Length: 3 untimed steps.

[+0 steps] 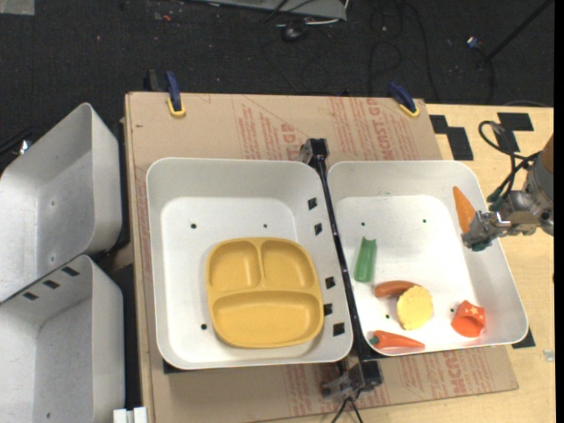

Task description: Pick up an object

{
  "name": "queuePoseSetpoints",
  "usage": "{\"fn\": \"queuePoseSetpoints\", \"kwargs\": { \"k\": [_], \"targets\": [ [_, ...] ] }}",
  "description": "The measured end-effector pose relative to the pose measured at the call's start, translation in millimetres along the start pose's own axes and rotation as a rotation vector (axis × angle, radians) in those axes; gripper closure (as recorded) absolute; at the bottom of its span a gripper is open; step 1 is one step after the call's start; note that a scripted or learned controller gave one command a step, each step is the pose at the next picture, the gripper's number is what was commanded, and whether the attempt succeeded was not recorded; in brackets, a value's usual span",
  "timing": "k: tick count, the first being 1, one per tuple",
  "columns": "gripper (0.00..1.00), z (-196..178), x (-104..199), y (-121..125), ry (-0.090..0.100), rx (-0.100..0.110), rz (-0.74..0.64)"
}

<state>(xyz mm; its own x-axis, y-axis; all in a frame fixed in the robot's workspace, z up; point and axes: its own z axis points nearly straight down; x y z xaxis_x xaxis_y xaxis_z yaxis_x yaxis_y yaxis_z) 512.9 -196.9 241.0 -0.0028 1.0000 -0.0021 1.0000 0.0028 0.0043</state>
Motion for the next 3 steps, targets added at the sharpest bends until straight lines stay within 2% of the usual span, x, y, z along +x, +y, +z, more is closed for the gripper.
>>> {"fn": "queuePoseSetpoints", "kwargs": {
  "k": [1,2,3],
  "targets": [
    [1.0,-4.9,48.0,26.8,0.003,0.001,-0.005],
    [1.0,8.1,101.1,40.9,0.004,0.006,-0.005],
    [1.0,0.1,146.9,61.3,0.003,0.002,-0.005]
  ]
}}
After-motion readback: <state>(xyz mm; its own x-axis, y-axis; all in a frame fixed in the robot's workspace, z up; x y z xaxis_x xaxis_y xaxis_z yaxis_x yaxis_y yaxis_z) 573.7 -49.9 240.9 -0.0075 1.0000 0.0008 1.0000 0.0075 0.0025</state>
